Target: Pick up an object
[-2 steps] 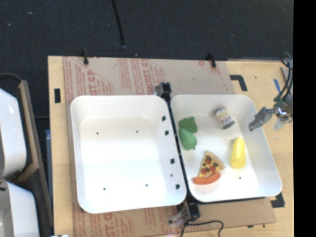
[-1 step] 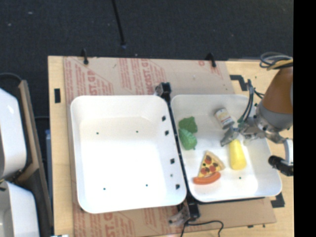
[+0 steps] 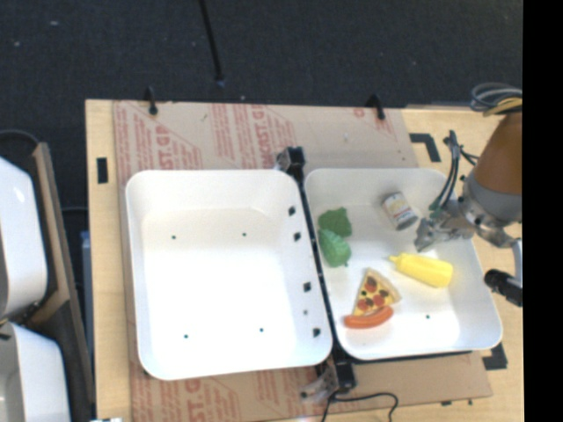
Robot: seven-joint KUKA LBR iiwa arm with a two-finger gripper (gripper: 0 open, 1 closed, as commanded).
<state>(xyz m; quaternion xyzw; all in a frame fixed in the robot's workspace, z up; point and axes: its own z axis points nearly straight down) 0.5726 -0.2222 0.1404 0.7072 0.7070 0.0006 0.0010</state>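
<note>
The right bin (image 3: 466, 323) holds a yellow mustard bottle (image 3: 424, 270), a pizza slice (image 3: 375, 293), a red sausage (image 3: 367, 320), two green leafy pieces (image 3: 334, 236) and a small silver can (image 3: 398, 209). My gripper (image 3: 431, 234) hangs low over the bin's right side, just above the mustard bottle's upper end and right of the can. Nothing shows between its fingers.
The left bin (image 3: 149, 236) lies beside the right one, with a black divider (image 3: 306, 253) between them. Both rest on a cardboard sheet (image 3: 220, 134) on the bench. The arm's orange band (image 3: 503, 156) is at the right edge.
</note>
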